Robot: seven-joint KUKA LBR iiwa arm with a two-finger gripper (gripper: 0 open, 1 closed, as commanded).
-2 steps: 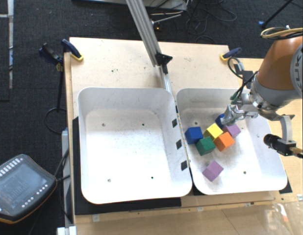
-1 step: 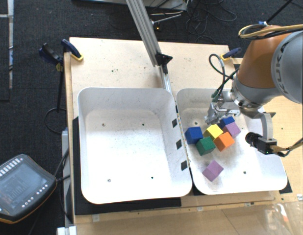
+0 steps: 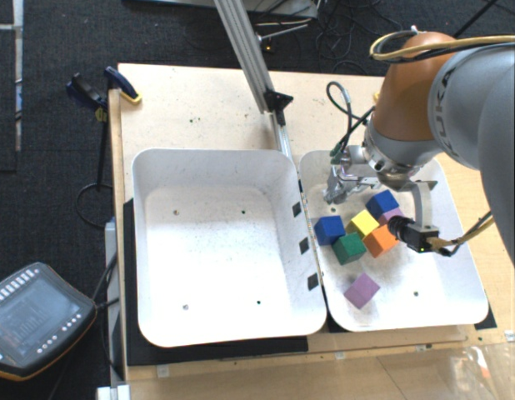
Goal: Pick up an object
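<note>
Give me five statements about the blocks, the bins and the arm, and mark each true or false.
1. All the blocks lie in the right bin. True.
2. The purple block touches the green block. False: it lies apart, nearer the bin's front edge.
3. The yellow block sits beside the orange block. True.
4. The gripper is above the left bin. False: it is over the right bin, behind the cluster of blocks.
5. A red block lies in the left bin. False: it holds no block.

No text, label, brand, number or sign can be read anywhere on the bench.
</note>
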